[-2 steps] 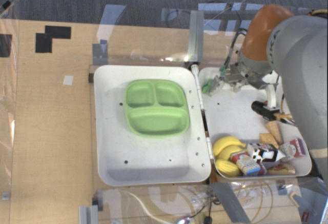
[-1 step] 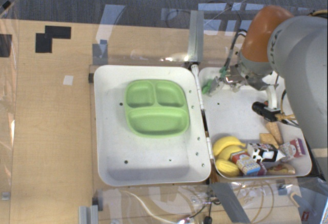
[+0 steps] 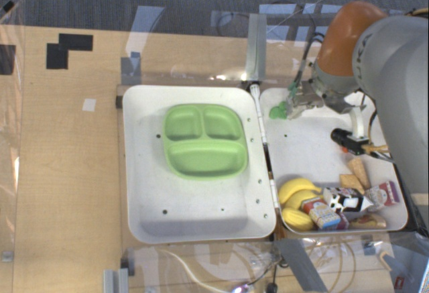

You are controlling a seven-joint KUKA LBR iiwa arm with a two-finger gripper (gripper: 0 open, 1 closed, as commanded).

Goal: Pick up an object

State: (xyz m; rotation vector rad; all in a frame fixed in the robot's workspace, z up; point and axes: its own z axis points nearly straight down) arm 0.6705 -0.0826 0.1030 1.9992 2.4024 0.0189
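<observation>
A small green object [image 3: 278,111] is being touched by the claw [image 3: 293,105] at the right bin's [image 3: 301,144] far left corner; pinching or spread cannot be told. A green divided plate [image 3: 204,141] is being carried by the left bin [image 3: 144,171].

Colour notes for you, operator: both bins [image 3: 144,218] white. Divided plate [image 3: 203,141], left bin: light green. Small object [image 3: 278,111], upper left of right bin: brighter green. Bananas [image 3: 297,201], lower right: yellow. Carton [image 3: 346,202] beside them: black-and-white cow patches. Arm [image 3: 395,77], upper right: grey, orange band [image 3: 345,37]. Bench [image 3: 60,164]: pale wood; black squares [image 3: 67,49] upper left.
</observation>
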